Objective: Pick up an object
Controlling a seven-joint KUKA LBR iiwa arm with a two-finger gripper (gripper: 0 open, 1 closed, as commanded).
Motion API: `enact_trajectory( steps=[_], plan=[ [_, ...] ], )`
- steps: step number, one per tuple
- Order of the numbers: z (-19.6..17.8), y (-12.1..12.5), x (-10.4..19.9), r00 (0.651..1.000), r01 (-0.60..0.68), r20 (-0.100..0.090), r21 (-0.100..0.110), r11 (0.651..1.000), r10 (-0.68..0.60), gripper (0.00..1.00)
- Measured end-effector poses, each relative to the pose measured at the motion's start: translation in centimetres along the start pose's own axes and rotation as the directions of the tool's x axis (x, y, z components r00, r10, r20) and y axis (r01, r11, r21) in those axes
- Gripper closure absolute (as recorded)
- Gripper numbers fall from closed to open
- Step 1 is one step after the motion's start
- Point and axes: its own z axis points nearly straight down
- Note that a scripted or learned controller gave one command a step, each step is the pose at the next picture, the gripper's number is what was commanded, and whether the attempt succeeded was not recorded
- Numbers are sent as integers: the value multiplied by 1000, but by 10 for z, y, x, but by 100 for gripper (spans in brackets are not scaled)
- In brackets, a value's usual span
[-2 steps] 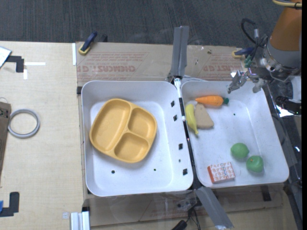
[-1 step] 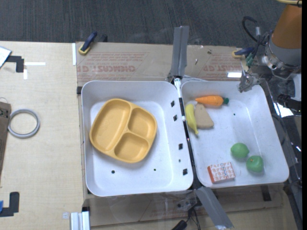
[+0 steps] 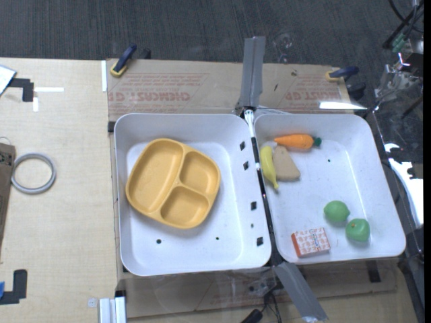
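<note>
Reaching in from the right, the arm would meet the right bin (image 3: 377,160) first, and every loose item lies there; that is the relation the pick turns on. How the claw is set I cannot tell from this view.

Nearest the arm's side are two green balls (image 3: 337,212), (image 3: 358,230), close together but apart, smooth and round, probably toy fruit. They have no long axis, so any approach angle serves, though a ball can roll off hard fingers.

At the near wall lies a small box (image 3: 310,241), red and white, flat, slightly skewed to the bin's edges. Its straight sides should grip well, but the wall crowds it.

The carrot (image 3: 294,141) lies by the far wall, orange and tapered, with its long axis running left to right and its green top toward the arm. A grip across its middle would mean closing front to back.

The banana (image 3: 269,167) lies along the left wall, farthest from the arm, its long axis running far to near. A tan lump (image 3: 286,167) touches its right side, so it is a poor first choice.

The left bin (image 3: 128,247) holds a yellow plate (image 3: 174,182), smooth plastic with three wells, broad and low, awkward to pinch.
</note>
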Motion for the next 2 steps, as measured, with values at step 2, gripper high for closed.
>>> enact_trajectory(
  steps=[2],
  plan=[
    [-122, 2, -8, 992, 129, 0, 0, 992, -129, 100]
  ],
)
